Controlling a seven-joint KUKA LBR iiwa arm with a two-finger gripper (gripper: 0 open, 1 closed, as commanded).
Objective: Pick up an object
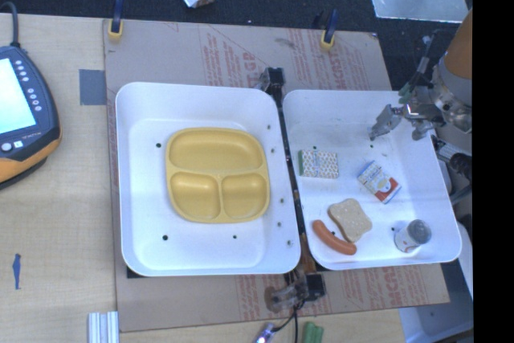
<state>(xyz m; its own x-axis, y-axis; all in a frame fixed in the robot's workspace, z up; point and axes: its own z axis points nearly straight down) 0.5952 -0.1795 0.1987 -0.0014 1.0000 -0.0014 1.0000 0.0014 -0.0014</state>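
Inside the right bin (321,112) wait a carton (378,181), toast (350,218), sausage (332,237), sachet (320,164) and a small can (413,234). Hovering by the far right corner, the claw (399,124) hangs spread and empty. Best bet: line up over the carton, drop straight, close across its narrow sides.

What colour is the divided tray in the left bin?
Yellow, plain, with no pattern: the tray shows clearly in the camera view.
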